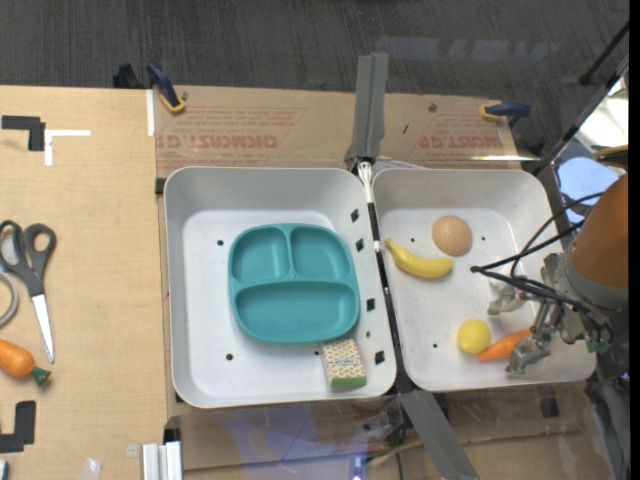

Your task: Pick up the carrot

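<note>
The small orange carrot [503,345] lies near the right bin's [420,370] front right corner, touching a round yellow lemon [474,336]. The metal two-finger gripper [530,353] sits at the carrot's right end (finger state cannot be told). A teal divided plate [294,282] fills the left bin [185,298].
</note>
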### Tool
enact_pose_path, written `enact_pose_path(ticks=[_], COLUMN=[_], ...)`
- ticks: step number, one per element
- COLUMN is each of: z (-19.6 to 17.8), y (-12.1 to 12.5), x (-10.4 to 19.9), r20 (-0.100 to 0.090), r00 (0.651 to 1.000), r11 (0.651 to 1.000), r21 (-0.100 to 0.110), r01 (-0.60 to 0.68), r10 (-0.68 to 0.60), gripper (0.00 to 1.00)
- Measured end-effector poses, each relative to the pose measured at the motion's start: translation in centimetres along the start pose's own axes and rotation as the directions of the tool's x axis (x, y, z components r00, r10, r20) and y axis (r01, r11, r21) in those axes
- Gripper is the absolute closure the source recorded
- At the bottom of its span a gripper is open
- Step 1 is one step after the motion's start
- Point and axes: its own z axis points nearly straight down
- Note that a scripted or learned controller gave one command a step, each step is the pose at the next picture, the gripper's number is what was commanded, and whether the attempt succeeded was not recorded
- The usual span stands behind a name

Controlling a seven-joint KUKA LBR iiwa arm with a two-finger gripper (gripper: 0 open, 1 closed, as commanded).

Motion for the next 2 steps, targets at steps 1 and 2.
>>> enact_pose_path(ticks=[1, 2], z=[0.0, 0.1], y=[0.0, 2.6], x=[0.0, -0.1], r20=[0.000, -0.001], r00=[1.000, 1.000], r11=[1.000, 1.000], r21=[0.000, -0.001], r01=[0.000, -0.022], r10=[0.000, 0.022], gripper=[0.00, 0.00])
